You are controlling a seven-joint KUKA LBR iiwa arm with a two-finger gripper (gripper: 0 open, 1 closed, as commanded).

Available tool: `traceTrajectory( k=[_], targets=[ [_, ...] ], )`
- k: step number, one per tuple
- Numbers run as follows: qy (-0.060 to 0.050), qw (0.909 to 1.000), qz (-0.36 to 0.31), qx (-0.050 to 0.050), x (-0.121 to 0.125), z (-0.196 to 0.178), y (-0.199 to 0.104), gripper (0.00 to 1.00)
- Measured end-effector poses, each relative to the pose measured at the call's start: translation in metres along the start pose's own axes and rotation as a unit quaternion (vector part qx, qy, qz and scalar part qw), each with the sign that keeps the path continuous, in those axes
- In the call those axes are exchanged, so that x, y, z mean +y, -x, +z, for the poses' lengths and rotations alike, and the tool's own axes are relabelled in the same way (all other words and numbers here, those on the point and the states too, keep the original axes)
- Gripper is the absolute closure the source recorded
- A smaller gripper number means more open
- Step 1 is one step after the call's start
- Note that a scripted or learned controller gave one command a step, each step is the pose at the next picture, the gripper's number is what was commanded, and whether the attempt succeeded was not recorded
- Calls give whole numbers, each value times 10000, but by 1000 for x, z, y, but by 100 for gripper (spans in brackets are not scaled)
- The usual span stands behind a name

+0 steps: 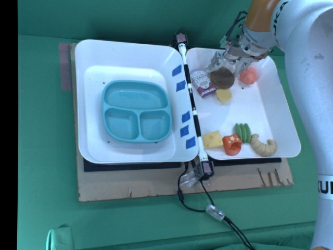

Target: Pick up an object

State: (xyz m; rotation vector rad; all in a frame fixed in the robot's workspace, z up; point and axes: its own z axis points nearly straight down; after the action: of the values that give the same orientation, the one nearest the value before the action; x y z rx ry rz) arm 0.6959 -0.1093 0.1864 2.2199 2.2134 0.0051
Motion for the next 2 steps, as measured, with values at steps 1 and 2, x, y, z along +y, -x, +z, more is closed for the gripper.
traceTrajectory(
  k=[1, 2],
  targets=[
    [-58, 10000, 12, -41, 4, 0, -4, 0],
    [-60, 10000, 24, -47, 4, 0, -5, 0]
  ],
)
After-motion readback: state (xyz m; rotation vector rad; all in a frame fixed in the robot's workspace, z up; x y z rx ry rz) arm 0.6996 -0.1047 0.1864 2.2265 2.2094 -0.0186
